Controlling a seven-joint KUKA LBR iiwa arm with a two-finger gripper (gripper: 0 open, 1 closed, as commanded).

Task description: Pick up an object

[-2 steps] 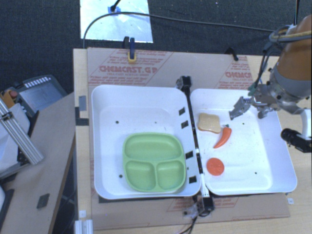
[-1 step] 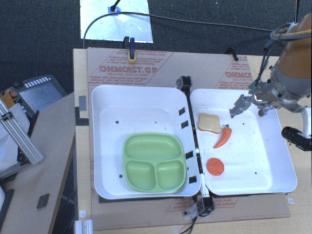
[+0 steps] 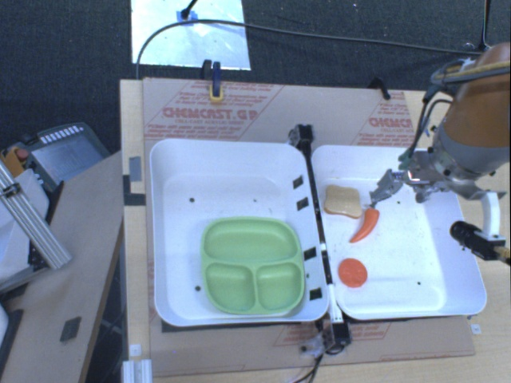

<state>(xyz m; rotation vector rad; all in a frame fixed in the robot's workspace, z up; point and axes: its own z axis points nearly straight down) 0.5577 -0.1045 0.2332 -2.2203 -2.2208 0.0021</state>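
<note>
Looking down on your tabletop, you see two shallow white plastic bins side by side. The left white bin holds a light green plastic tray with rounded corners and three sections, one long and two small. It sits near the front of that bin.

The right white bin holds three toy foods. A tan slice of toy bread, flat and squarish, lies near the back left corner. A smooth orange toy carrot lies just beside the bread. Its long side runs at a slant, with the thin tip pointing to the front left and the thick end pointing to the back right. A round flat red-orange toy slice lies near the front, apart from the carrot.

Your grey metal pincer reaches in from the right and hangs right at the thick end of the carrot. I cannot tell if it is apart or together, or if it touches the carrot.
</note>
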